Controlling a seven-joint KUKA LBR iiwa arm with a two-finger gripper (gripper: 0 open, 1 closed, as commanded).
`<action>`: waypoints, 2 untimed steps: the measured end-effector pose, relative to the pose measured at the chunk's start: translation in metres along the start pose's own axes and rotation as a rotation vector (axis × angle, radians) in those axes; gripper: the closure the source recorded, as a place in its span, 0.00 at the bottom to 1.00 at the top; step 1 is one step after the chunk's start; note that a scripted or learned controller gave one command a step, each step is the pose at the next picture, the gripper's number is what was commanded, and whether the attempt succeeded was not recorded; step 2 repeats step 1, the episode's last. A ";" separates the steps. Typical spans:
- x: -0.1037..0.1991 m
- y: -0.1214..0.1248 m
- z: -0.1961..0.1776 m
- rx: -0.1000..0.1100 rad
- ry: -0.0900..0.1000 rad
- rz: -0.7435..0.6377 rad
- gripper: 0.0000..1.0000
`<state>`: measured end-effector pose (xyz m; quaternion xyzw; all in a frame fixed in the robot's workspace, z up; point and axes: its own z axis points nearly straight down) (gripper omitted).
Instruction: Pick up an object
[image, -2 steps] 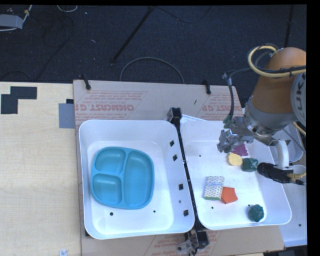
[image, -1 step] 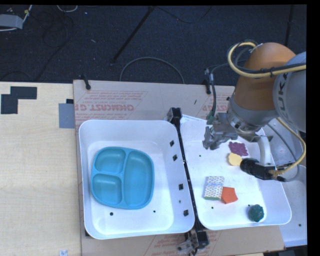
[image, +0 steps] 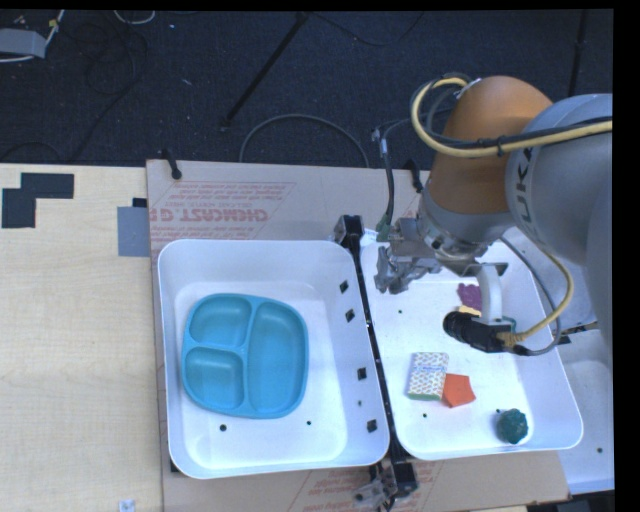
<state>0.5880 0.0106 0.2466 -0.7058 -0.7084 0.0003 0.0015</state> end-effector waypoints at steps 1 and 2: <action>0.056 0.007 -0.004 0.000 0.000 -0.001 1.00; 0.056 0.007 -0.004 0.000 0.000 -0.001 1.00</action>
